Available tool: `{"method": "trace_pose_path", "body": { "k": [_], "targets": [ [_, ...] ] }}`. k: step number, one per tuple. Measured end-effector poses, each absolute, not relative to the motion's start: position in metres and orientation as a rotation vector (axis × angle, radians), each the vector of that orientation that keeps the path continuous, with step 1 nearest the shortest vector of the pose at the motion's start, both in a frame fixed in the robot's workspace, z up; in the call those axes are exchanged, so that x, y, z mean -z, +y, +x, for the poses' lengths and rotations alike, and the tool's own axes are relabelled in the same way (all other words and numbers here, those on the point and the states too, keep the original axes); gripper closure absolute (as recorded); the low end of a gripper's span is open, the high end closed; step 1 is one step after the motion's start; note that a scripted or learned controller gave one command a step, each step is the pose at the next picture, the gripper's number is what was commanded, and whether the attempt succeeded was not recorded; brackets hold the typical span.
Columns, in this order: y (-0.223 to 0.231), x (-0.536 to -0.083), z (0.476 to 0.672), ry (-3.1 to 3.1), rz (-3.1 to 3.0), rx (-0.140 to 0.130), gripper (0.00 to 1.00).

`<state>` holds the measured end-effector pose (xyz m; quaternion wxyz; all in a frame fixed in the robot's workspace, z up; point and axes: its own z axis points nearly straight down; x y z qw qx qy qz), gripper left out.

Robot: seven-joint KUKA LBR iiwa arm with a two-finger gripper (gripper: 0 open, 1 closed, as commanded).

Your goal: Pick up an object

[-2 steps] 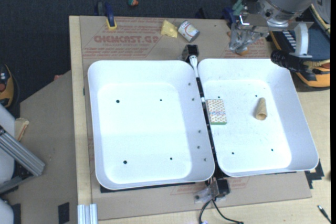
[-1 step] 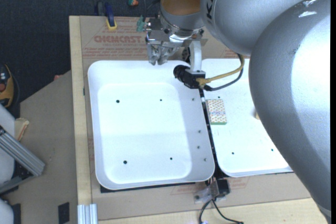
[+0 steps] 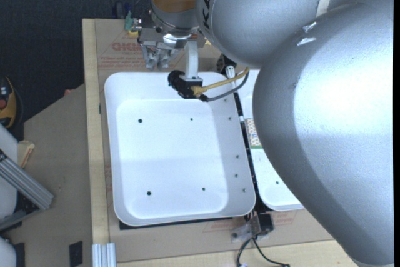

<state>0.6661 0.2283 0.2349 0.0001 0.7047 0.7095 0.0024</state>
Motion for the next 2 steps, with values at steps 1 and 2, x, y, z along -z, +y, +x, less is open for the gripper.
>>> {"method": "trace_pose_path", "body": {
  "k": [1, 2],
  "targets": [
    [0.182, -0.319, 0.668, 2.213, 2.220, -0.013, 1.00],
    [0.227, -0.253, 0.665, 2.230, 2.221, 0.011, 1.00]
  ]
}}
